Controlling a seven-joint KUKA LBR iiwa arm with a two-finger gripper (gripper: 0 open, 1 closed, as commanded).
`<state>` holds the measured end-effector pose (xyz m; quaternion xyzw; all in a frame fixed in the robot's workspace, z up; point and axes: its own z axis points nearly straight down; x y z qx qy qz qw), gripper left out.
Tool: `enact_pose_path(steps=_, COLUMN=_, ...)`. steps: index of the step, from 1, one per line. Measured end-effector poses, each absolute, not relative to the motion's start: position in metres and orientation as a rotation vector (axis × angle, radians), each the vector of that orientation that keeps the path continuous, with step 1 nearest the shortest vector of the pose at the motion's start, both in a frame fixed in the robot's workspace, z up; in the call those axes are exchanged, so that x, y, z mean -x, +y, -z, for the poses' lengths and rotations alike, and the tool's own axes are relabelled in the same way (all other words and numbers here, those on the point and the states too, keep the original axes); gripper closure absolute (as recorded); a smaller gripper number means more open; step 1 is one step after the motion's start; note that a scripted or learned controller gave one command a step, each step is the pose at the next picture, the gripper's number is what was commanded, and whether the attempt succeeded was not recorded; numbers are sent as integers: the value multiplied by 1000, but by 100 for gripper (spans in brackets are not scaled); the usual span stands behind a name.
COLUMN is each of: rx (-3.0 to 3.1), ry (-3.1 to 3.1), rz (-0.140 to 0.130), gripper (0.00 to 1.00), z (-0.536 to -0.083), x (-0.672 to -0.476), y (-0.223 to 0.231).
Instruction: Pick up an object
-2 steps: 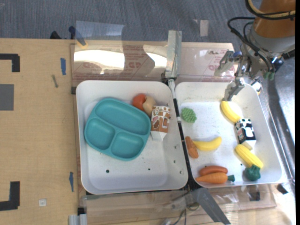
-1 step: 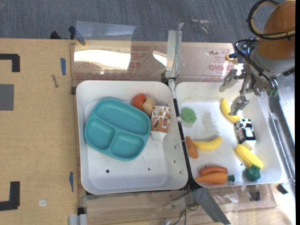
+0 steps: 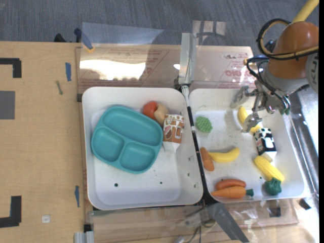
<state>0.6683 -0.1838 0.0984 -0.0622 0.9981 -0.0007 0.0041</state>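
- A small yellow piece (image 3: 244,115), perhaps a lemon or a banana end, lies in the upper right part of the right bin (image 3: 223,103), directly at the tips of the gripper (image 3: 251,116)
- The gripper's fingers (image 3: 258,104) reach down beside the yellow piece, touching or nearly so; whether they clasp it or stand apart from it cannot be told, since the metal parts blur together there
- Just below the gripper lies a black-and-white carton (image 3: 265,139), patterned like a cow, tilted slightly
- Under that carton sits a yellow corn cob (image 3: 269,168), and below it, near the bin's lower right corner, a dark green piece (image 3: 273,187)
- In the middle of the right bin lies a banana (image 3: 225,155), its left end touching an orange carrot piece (image 3: 206,158) that rests by the bin's left wall
- A round green object (image 3: 204,124) lies above them, well to the left of the gripper
- Along the lower edge lie a tomato-red piece and a carrot (image 3: 231,189), stacked close together
- The arm (image 3: 293,44), with its orange band, comes in from the upper right above the bin
- The left bin (image 3: 131,191) holds a teal divided plate (image 3: 129,138), with a red and tan fruit (image 3: 154,110) just above its upper right edge and a brown-and-white carton (image 3: 173,131) beside it, against the wall between the bins
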Motion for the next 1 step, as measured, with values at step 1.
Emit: enact_pose_path(steps=1, rx=10, ry=3134, rz=-1, gripper=0, z=-88, x=-639, y=-148)
